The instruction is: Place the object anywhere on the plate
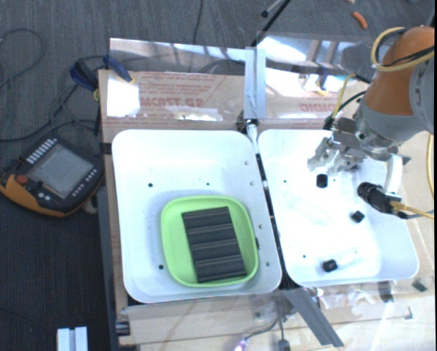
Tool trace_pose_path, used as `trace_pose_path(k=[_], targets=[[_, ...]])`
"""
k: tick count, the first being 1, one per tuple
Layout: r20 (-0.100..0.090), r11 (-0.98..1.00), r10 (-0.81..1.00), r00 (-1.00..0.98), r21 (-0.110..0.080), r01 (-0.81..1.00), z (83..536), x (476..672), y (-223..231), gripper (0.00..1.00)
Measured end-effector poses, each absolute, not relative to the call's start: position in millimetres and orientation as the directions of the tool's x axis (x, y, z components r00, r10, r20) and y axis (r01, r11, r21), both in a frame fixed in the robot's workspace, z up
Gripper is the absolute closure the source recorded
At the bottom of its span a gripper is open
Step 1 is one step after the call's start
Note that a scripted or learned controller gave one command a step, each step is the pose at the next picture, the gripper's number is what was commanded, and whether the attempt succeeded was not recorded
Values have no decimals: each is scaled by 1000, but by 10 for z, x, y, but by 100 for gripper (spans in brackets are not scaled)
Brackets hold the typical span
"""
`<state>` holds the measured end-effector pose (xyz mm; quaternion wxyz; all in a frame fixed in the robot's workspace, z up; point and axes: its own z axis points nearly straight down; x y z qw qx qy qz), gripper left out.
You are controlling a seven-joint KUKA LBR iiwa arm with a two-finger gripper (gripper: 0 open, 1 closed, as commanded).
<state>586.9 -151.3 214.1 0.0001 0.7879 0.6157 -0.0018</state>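
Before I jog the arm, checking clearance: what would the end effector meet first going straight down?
Probably the small black piece beneath the end effector, else the right bin floor; depth is unclear.

A dark ribbed rectangular block covers most of the square green plastic plate, leaving only its rim bare. Around the plate, the left shallow white bin is open floor. In the right white bin, 3 small black pieces dot the floor
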Motion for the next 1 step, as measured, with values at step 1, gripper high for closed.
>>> trace_pose_path(k=[1], targets=[[-1, -169, 986, 169, -6, 986, 1820, 5261, -752, 100]])
